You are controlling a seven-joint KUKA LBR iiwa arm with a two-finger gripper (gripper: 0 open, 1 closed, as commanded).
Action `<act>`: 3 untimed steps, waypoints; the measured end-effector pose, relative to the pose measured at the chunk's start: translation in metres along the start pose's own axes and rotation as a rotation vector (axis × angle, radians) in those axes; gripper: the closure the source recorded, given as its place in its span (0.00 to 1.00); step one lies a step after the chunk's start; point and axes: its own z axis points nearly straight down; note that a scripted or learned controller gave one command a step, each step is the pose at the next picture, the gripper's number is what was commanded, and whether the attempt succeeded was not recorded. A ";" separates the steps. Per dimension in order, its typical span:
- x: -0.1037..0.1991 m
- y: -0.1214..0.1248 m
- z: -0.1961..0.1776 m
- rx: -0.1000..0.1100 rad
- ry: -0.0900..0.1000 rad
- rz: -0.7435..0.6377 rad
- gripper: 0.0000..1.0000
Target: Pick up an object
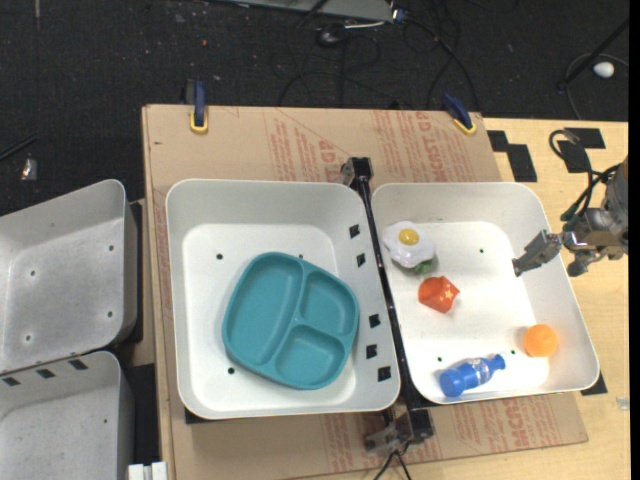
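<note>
Orange and round, the little ball sits near the right bin's right wall, light but likely to roll, best pinched across its middle, while the pincer hovers at the rim, fingers spread and holding nothing.

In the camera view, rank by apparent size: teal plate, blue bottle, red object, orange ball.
1. teal plate, by far the largest
2. blue bottle
3. red object and orange ball look about alike; I won't rank them.
</note>
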 end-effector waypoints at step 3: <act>-0.003 -0.008 0.087 -0.005 -0.001 0.000 0.00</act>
